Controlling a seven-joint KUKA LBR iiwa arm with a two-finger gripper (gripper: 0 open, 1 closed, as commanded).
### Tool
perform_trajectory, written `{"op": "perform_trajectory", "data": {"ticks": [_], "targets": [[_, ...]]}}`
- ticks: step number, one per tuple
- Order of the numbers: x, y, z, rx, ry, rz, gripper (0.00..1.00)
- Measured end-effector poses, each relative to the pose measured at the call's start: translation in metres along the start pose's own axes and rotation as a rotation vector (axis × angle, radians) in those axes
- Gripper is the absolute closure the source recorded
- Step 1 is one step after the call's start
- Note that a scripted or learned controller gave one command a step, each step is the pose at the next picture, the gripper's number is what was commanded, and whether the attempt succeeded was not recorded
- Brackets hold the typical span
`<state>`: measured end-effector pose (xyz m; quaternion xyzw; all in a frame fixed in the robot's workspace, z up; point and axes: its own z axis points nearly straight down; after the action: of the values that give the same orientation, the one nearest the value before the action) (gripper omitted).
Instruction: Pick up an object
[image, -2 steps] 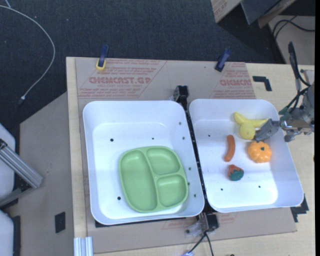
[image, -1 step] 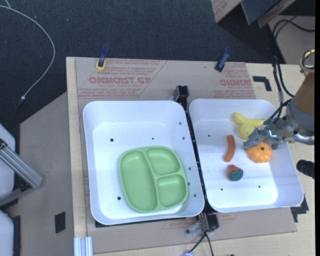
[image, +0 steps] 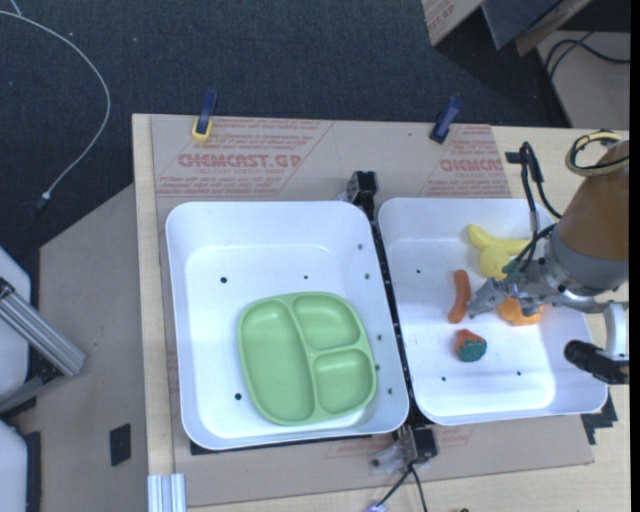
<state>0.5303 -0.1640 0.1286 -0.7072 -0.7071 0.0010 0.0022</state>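
I read step as approach: tool (image: 508, 292) low in right bin (image: 440, 395), over orange round piece (image: 520, 314), just beside sausage (image: 458, 296) at its 3 o'clock. Can't tell tool state; nothing seen clamped. Next move calls for centring on one item, then closing. Right bin also holds banana (image: 492, 248) at 12, red-teal toy (image: 471, 346) at 6. Left bin (image: 190, 330): green divided plate (image: 306, 356).

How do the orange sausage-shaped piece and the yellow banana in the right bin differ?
The sausage-shaped piece is orange, slim and nearly straight, standing clear on the bin floor; the banana is yellow, thicker and curved. The sausage-shaped piece lies left of the gripper, while the banana lies farther back, partly under the arm. Both rest in the right bin.
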Motion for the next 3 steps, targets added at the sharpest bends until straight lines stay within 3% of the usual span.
{"op": "perform_trajectory", "data": {"ticks": [1,2,3], "targets": [[0.001,0.000,0.047,0.000,0.000,0.000,0.00],[0.000,0.001,0.034,-0.006,-0.002,0.000,1.00],[0.000,-0.007,-0.010,-0.006,-0.002,0.000,1.00]]}}
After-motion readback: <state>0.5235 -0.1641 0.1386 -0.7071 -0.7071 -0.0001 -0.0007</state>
